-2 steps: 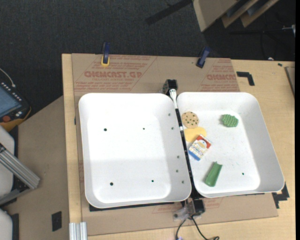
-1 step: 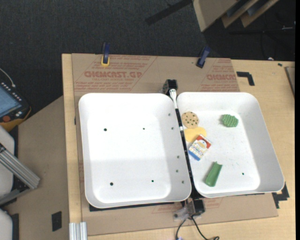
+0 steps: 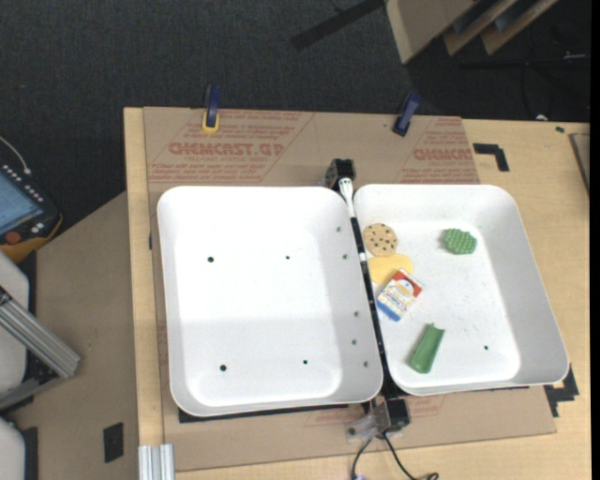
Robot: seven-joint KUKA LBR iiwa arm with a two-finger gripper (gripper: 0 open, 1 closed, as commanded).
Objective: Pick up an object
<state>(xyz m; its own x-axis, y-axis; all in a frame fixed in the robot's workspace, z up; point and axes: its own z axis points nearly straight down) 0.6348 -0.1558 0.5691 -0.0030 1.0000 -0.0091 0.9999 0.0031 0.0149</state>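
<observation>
on the worktop, the right bin [image 3: 525, 281] carries a cookie [image 3: 380, 238], a yellow piece [image 3: 386, 267], a small packet [image 3: 398, 294], a green block [image 3: 427, 348] and a green round piece [image 3: 458, 241]. we judge picking not yet begun; the tool's state we cannot tell. next we must approach one object.

You look down on a brown cardboard sheet [image 3: 281, 141] printed with red lettering, held by two blue clamps [image 3: 212, 108] at its far edge. Dark carpet [image 3: 112, 56] lies beyond it. A wooden shelf piece [image 3: 450, 23] sits top right, and an aluminium rail [image 3: 37, 333] crosses the left.
</observation>
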